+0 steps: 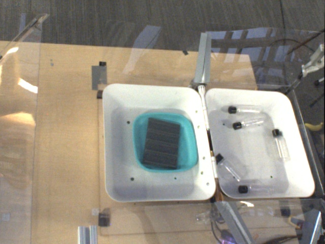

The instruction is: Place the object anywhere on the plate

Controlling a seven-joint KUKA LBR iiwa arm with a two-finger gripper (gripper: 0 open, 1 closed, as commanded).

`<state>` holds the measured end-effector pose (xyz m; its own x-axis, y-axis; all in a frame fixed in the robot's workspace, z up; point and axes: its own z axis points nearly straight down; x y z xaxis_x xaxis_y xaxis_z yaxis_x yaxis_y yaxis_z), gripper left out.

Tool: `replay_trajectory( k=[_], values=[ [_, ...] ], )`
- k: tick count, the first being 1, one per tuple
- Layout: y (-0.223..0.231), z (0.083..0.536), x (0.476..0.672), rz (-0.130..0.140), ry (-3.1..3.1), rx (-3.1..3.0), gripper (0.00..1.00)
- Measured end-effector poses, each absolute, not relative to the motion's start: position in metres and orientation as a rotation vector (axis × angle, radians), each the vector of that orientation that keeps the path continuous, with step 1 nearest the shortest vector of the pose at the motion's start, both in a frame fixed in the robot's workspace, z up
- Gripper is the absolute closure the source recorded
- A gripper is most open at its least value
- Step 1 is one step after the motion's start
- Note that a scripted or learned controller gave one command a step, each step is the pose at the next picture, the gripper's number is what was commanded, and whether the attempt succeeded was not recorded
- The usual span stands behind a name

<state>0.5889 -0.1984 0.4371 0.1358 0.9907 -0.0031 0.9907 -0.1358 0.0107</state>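
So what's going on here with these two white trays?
Nothing is being handled at this moment. The left bin holds a turquoise plate with a dark ridged block lying on it. The right bin holds several clear tubes with black caps, scattered loosely and lying on their sides. The job is to set an object on the plate, and the block already rests there.

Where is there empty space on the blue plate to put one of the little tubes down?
The teal plate is mostly covered by a dark ridged block. Bare strips remain along its left rim, its right rim and its front edge. The right bin is dotted with clear tubes, with open floor in its middle.
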Motion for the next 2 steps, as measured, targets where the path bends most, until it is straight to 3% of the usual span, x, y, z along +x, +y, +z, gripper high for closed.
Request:
replay_trajectory(
  k=[2],
  values=[
    [-0.199, 0.437, 0.509, 0.009, 1.693, 2.635, 0.00]
  ],
)
